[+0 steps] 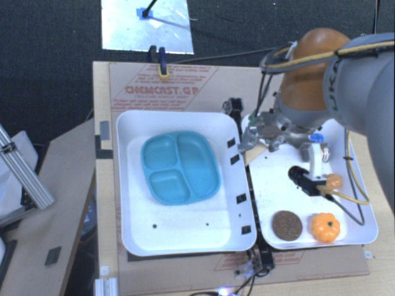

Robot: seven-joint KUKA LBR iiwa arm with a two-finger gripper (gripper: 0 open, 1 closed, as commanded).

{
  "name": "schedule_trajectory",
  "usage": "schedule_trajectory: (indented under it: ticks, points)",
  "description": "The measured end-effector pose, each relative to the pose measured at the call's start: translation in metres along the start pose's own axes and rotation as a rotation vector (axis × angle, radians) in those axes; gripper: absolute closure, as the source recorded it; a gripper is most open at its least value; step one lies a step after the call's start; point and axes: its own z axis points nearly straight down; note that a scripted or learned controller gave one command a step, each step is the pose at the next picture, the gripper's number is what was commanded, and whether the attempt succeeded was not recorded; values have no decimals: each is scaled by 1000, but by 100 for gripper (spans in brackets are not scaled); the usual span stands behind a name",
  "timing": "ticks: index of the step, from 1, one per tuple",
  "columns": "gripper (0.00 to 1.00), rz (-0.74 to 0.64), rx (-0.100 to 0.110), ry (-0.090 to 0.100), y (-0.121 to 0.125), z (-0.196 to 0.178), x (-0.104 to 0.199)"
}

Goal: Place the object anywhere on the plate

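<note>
The pincer (254, 134) hangs over the right bin's (271, 184) upper left corner; whether it is apart or together I cannot tell. This looks like the reaching step. Candidate objects, a brown disc (287, 225) and orange pumpkin (325, 227), lie below-right of it; the blue plate (181, 167) sits to its left.

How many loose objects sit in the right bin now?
3: a brown cookie at the near edge, an orange pumpkin right of it, and a small orange piece further back. The arm may hide others.
</note>
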Motion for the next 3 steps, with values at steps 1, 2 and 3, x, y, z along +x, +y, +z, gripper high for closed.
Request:
schedule_trajectory:
  ticks: [1,2,3]
  points:
    - [100,1,0,0,-3,5,58]
    - [100,2,-1,0,2,-12,112]
    - [100,1,-1,0,13,-8,167]
